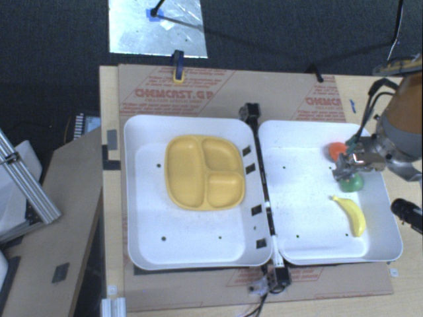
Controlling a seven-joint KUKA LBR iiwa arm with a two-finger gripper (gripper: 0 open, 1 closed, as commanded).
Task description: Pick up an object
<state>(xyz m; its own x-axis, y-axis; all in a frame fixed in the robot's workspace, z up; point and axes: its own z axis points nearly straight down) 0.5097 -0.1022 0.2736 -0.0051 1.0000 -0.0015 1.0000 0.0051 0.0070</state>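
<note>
Down over the far right part of the right bin (pixel 310 251) hangs my tool (pixel 350 167), reaching in from the table's (pixel 198 88) right edge on the grey arm (pixel 403 121) with its orange band. It sits low among the things there, and whether it is wide, narrow or gripping anything I cannot tell (the metal parts blur together with what lies under them).

Three things lie in that bin, all toward its right side. An orange-red object (pixel 337 149) sits just on the far side of my tool, touching or nearly touching it. A green round object (pixel 352 183) lies directly at the tool's near side, partly covered by it. A yellow banana (pixel 351 215) lies a little nearer the table's front edge, apart from the tool, its curve running toward the bin's front right corner.

Over in the left bin (pixel 145 243) a yellow divided plate (pixel 203 172) with three compartments rests flat in the middle, well apart from my tool.
</note>
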